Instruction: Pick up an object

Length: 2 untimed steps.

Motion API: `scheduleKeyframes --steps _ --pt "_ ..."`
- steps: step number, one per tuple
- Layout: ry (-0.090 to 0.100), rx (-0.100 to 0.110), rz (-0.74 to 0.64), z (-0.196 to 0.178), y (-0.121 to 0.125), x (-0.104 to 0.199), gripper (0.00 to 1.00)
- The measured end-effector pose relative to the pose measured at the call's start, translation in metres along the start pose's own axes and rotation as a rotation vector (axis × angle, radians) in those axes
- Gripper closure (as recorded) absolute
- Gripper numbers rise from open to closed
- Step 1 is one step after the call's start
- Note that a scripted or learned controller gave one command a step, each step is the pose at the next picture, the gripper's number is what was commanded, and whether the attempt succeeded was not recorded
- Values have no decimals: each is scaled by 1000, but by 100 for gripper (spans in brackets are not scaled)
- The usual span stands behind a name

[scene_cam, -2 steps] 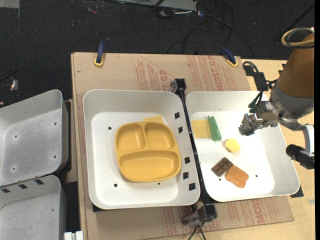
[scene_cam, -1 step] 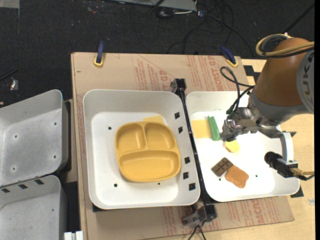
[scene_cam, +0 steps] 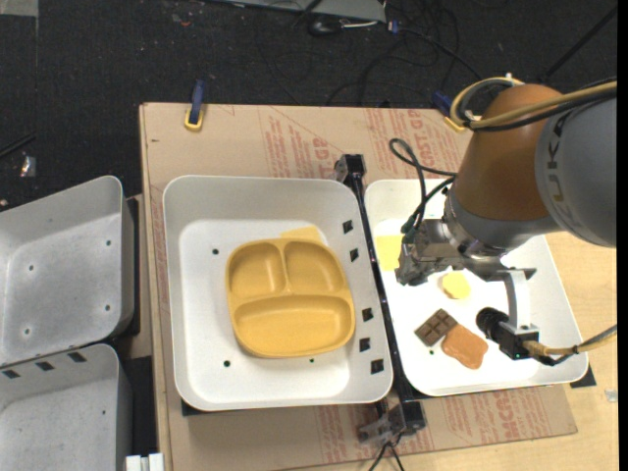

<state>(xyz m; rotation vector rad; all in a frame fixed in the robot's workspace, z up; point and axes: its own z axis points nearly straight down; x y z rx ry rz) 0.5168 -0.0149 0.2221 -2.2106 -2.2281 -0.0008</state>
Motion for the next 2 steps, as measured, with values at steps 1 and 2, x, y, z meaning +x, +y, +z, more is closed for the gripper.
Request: scheduleKeyframes --steps 1,2 --pt "0 -3 -1 -14 -7 54 100" --pt "-1 -1 -1 -19 -11 102 100"
